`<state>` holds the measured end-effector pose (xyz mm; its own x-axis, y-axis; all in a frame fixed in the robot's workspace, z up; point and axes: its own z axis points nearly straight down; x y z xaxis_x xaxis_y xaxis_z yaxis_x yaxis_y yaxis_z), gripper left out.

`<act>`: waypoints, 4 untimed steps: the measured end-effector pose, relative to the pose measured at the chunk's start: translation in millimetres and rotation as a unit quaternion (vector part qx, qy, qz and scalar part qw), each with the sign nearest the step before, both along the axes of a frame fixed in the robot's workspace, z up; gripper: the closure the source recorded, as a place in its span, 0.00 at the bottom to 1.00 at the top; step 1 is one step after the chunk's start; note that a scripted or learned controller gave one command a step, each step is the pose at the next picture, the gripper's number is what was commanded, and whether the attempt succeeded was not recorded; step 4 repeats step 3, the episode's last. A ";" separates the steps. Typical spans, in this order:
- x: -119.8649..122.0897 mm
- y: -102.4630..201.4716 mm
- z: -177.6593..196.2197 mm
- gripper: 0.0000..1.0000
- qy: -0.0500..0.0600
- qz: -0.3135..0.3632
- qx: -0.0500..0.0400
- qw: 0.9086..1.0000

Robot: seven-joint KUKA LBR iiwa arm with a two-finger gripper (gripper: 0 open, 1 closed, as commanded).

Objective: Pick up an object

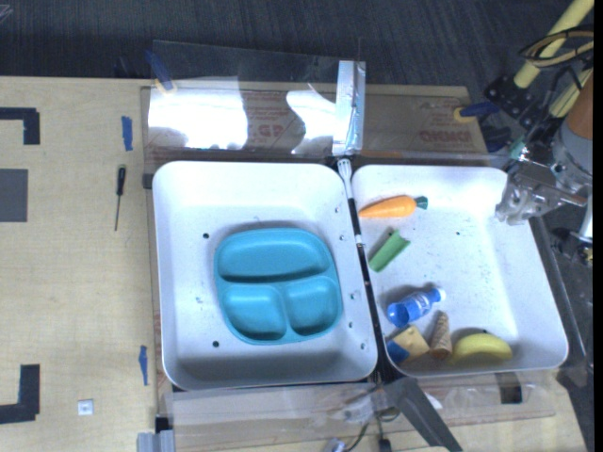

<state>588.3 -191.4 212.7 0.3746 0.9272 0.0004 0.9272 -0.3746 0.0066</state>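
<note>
Banana [482, 347], cone [440, 333] and blue bottle [415, 305] crowd the right bin's [490, 252] near edge, carrot [387, 208] lying crosswise at its far-left; gripper [524, 199] hangs over the far-right rim, nothing visibly held, opening unreadable.

The wooden bench [66, 281] fills the frame's left and centre. Two white bins [179, 252] sit side by side on it. A screwdriver [119, 194] lies at left.
</note>
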 end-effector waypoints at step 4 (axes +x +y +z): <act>15.8 76.2 -51.4 0.00 0.005 0.101 0.001 0.995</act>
